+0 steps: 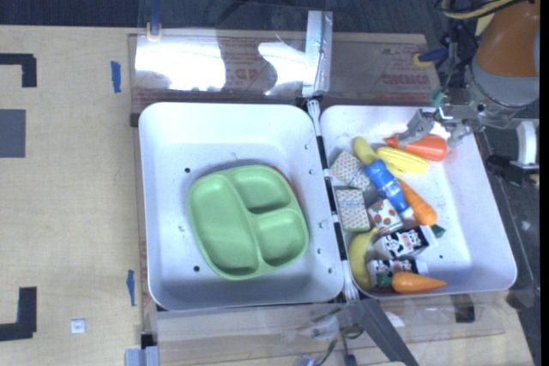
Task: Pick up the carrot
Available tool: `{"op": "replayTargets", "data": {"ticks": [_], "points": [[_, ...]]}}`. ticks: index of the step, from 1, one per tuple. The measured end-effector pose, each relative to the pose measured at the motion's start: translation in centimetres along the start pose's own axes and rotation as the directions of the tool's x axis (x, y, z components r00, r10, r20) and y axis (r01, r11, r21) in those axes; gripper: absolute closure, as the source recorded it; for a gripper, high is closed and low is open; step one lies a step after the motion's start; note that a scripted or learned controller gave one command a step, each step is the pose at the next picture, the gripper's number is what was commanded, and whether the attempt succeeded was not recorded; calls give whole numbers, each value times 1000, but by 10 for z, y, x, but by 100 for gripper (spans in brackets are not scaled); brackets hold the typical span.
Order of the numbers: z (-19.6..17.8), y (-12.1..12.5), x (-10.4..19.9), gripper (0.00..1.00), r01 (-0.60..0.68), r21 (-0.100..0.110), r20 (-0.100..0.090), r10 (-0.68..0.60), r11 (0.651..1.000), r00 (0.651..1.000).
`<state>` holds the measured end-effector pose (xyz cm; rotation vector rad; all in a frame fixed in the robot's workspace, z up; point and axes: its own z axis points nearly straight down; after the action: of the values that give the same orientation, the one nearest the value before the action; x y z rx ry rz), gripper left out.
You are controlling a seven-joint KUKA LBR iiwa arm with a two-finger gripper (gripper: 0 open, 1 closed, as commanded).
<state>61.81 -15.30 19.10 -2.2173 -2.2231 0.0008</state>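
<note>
Three orange carrot-like pieces lie in the right bin (489, 219). One carrot (415, 202) slants through the middle of the pile, its green end pointing to the lower right. Another carrot (418, 283) rests along the front wall. A third orange piece (427, 147) sits at the back, next to a yellow corn cob (401, 160). My gripper (436, 126) hangs over the back right of this bin, just above that third orange piece. Nothing is visibly lifted off the pile.
The right bin also holds a blue bottle (383, 179), two bananas (364, 150) (358, 258), patterned packets (350, 203) and a black-and-white item (401, 242). The left bin (163, 141) holds a green divided plate (249, 220). A clear panel (232, 56) stands behind the bins.
</note>
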Motion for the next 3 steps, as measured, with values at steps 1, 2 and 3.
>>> {"op": "replayTargets", "data": {"ticks": [1,2,3], "points": [[-11,10,-34,0,54,-6,4,-54,999,999],[-55,-49,-60,0,-139,0,0,139,990,990],[97,-86,-34,0,-180,-2,0,180,984,984]]}}
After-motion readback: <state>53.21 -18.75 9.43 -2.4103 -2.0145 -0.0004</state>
